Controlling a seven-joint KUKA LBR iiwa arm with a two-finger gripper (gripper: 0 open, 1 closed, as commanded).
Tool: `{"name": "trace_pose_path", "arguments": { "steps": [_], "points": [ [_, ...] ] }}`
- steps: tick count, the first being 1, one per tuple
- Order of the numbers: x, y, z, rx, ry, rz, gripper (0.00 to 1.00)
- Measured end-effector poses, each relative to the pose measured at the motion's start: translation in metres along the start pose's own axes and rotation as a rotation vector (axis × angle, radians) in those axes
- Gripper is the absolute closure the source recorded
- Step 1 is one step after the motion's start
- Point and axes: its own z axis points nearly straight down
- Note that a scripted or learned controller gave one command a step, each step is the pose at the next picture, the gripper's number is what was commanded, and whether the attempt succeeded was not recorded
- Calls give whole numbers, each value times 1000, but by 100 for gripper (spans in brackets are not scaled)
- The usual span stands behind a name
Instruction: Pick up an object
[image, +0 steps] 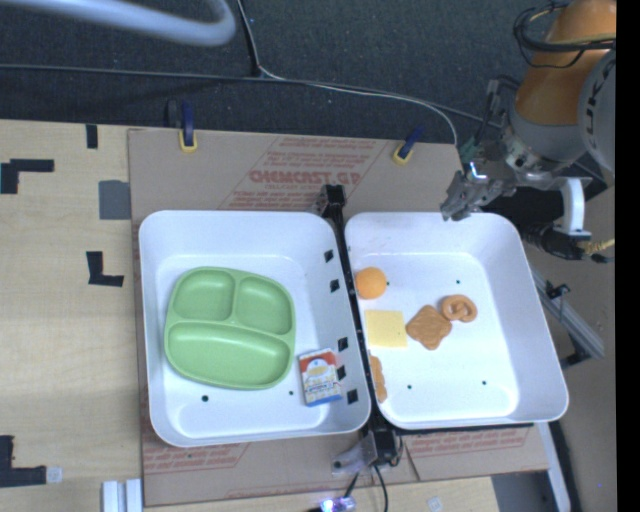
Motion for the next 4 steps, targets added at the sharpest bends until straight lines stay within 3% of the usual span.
{"name": "trace_pose_path", "arguments": {
  "steps": [3,4],
  "points": [
    [167,-15,38,9,1,-4,100],
    [221,-23,35,7,2,-5,100]
  ]
}}
